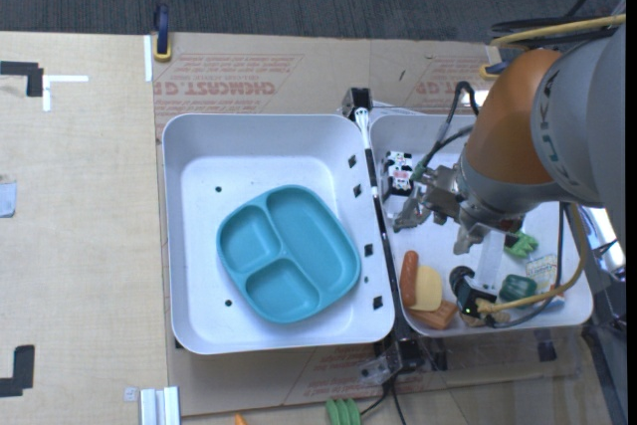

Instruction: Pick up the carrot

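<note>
Carrot pick: approach stage, nothing seen gripped.
Carrot (409, 278) lies at 7 o'clock in right bin (572, 314), touching yellow piece (428, 288); gripper (430, 210) at carrot's 1 o'clock, claw state indeterminate. Recommend descending clear of the neighbour.

teal divided plate (289, 254) in a white bin (189, 214), orange carrot (408, 278) next to a yellow chunk (428, 288), and a black-and-white cow-spotted toy (400, 170).
</note>
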`<action>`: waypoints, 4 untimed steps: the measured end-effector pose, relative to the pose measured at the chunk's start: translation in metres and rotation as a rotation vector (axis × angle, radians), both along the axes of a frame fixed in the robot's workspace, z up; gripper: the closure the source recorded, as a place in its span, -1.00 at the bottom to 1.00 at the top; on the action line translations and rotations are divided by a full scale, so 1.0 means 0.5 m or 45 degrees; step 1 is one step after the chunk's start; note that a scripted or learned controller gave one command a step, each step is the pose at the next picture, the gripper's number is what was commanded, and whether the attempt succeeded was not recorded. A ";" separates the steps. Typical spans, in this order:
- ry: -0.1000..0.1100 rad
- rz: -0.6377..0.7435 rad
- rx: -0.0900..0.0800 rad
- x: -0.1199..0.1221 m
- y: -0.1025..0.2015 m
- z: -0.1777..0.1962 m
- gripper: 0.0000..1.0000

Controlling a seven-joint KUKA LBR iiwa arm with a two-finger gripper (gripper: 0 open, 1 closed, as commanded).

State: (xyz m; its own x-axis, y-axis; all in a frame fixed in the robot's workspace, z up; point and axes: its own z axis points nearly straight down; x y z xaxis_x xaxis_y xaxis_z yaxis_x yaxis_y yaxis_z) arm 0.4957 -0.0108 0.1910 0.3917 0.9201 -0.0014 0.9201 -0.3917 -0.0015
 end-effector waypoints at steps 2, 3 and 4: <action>0.000 0.000 0.000 0.000 0.000 0.000 -1.00; 0.000 0.000 0.000 0.000 0.000 0.000 -1.00; 0.000 0.000 0.000 0.000 0.000 0.000 -1.00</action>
State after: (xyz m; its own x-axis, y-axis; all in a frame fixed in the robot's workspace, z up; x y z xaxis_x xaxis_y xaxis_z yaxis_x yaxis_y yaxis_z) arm 0.4957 -0.0109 0.1910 0.3917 0.9201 -0.0014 0.9201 -0.3917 -0.0015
